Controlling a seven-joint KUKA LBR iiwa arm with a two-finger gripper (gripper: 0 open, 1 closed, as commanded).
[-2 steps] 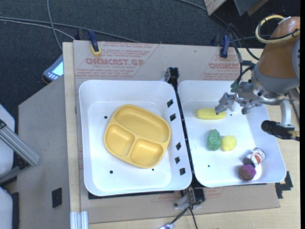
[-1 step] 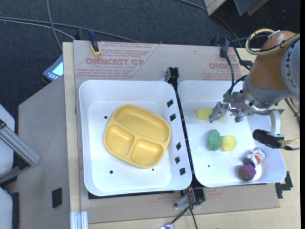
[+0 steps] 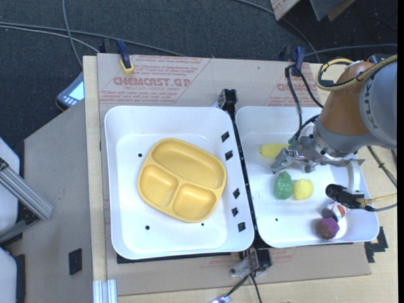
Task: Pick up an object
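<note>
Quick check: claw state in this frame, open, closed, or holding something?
Claw: cannot be told. It sits low in the right bin between the yellow object and the green object, with nothing visibly gripped.

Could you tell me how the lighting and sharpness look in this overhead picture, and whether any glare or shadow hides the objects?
Camera view: even, bright light; the white bins look nearly washed out, though no glare hides anything. The yellow tray and green object are fairly sharp with soft, faint shadows. The arm looks slightly soft, and it darkens the right bin beneath the gripper.
</note>
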